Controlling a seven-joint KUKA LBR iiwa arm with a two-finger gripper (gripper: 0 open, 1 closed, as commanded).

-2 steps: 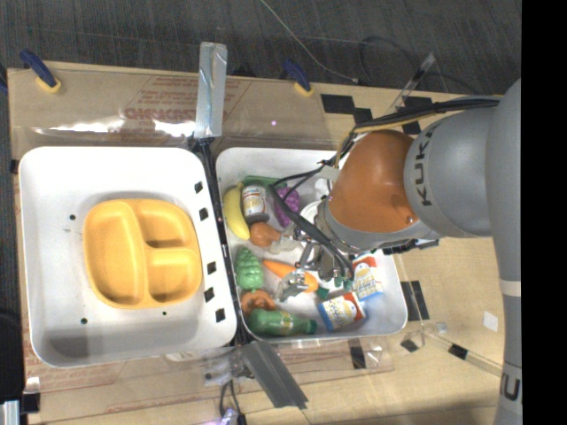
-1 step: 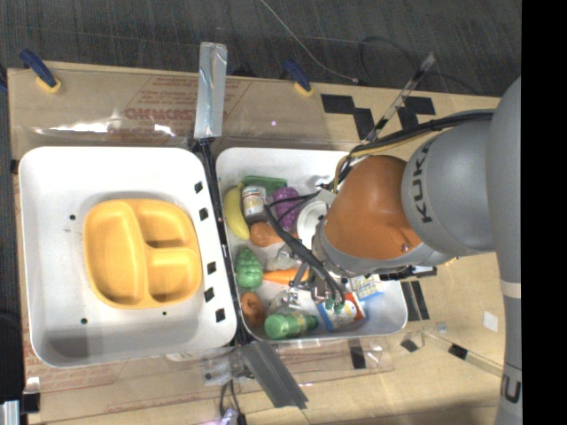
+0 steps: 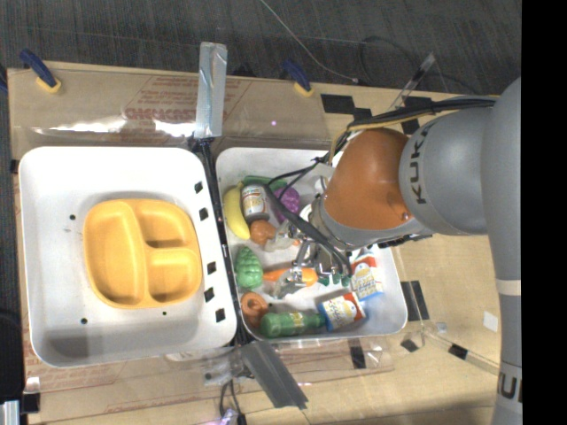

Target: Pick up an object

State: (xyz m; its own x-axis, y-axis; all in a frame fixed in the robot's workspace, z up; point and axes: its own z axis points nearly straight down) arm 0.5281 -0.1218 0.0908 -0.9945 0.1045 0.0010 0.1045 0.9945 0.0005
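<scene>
Dark carpet behind, a thin cable [image 3: 292, 34] trailing across it. Below that, a brown cardboard-covered bench [image 3: 106, 96], with blue clamps [image 3: 40, 69] at its far edge and a strip of silver tape [image 3: 213, 87] standing at the seam between the bins.

Left bin [image 3: 35, 193]: held a yellow divided tray [image 3: 142, 251], lying flat near its middle.

Right bin [image 3: 394, 312]: crowded with small objects. Against its left wall, a yellow banana [image 3: 235, 215], with a small labelled jar [image 3: 254, 202] just beside it and a purple piece [image 3: 291, 200] next along. Nearer the camera, a bumpy green fruit [image 3: 248, 268] and an orange carrot-like piece [image 3: 297, 277]. Along the near wall, a round orange item [image 3: 254, 305], a green bottle [image 3: 288, 324] lying on its side, and a small carton [image 3: 341, 310] touching the bottle's end. A blue-and-white carton [image 3: 366, 282] stood just beyond that one.

Reached in from the right: grey arm [image 3: 452, 175], its orange band [image 3: 368, 189] over the middle of the right bin. Gripper [image 3: 319, 268] hung low among the objects, close above the carrot-like piece and between the green fruit and the blue-and-white carton. Apart or together: could not be told, too tangled with the clutter beneath. Nothing seen lifted clear of the bin.
</scene>
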